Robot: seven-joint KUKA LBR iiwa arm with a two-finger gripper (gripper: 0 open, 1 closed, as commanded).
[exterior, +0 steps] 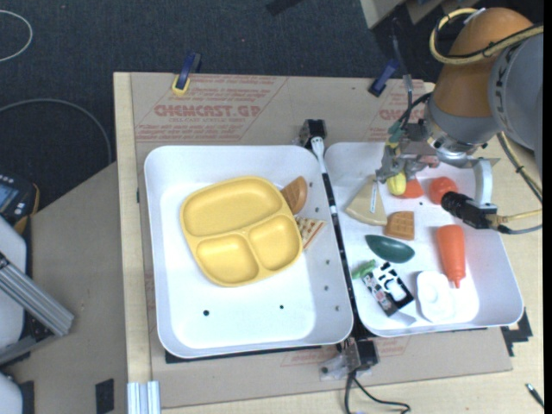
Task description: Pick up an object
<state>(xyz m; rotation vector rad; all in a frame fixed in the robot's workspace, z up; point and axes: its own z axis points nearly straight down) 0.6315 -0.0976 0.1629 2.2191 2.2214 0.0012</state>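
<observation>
While sitting low at the far end of the right bin [511, 276], gripper [398, 169] directly over a small yellow piece [397, 185], possibly touching it; claw opening hidden by the wrist, cannot tell wide or narrow. Nothing visibly lifted, so pick judged not done: grasp unconfirmed, lift left to do. Red piece [442, 187] just beside the target, beige wedge [366, 203] on the other side. Yellow divided plate [240, 229] in left bin [250, 330], well apart
</observation>
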